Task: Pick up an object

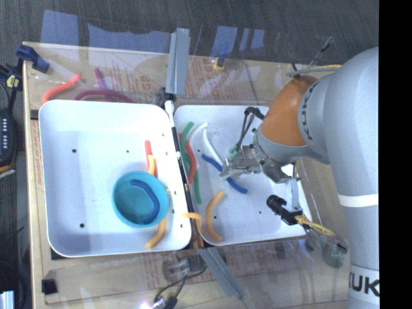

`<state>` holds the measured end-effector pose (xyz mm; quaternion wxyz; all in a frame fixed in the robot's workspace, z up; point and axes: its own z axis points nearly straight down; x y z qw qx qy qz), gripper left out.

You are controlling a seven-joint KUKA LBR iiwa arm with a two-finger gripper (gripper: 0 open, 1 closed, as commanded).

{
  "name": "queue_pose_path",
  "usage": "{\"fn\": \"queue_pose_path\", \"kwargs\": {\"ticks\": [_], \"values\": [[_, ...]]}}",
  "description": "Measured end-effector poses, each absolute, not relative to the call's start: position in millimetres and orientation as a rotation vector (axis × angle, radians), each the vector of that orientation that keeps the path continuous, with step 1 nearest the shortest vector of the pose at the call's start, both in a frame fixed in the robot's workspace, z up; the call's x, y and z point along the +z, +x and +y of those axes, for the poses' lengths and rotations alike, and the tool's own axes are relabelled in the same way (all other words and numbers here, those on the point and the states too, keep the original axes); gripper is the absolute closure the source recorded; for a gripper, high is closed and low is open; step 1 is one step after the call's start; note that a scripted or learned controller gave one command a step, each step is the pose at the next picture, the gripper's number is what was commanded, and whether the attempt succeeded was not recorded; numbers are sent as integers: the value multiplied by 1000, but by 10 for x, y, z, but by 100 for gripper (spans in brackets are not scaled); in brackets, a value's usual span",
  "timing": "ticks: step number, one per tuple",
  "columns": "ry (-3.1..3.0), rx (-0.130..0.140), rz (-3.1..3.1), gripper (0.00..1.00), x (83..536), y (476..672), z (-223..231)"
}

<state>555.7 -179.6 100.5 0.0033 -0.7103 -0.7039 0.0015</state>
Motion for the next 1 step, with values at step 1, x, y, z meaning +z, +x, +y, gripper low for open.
{"fn": "queue_pose_path", "kwargs": {"ticks": [1], "values": [[-2030, 1, -2396, 100, 2214, 5747, -1366]]}}
